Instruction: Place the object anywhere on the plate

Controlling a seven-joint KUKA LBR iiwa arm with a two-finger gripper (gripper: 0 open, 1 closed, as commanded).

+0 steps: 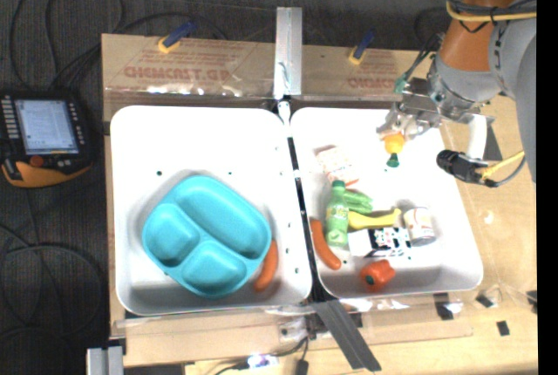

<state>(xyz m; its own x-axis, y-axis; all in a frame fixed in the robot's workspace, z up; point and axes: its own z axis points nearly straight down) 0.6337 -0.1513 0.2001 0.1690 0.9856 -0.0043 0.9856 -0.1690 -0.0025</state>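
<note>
A blue three-compartment plate (205,234) lies in the left bin (139,138). My gripper (403,127) hovers over the far part of the right bin (453,190). It is shut on a small orange-yellow toy with a green tip (394,144), which hangs from the fingertips above the bin floor. The plate is far to the left of the gripper, past the divider between the bins.
In the right bin lie a green bottle (337,212), a yellow piece (373,220), an orange sausage shape (325,248), a red tomato (377,275), a small can (421,225) and a pink-white packet (336,162). Another orange piece (267,269) leans against the plate's right edge.
</note>
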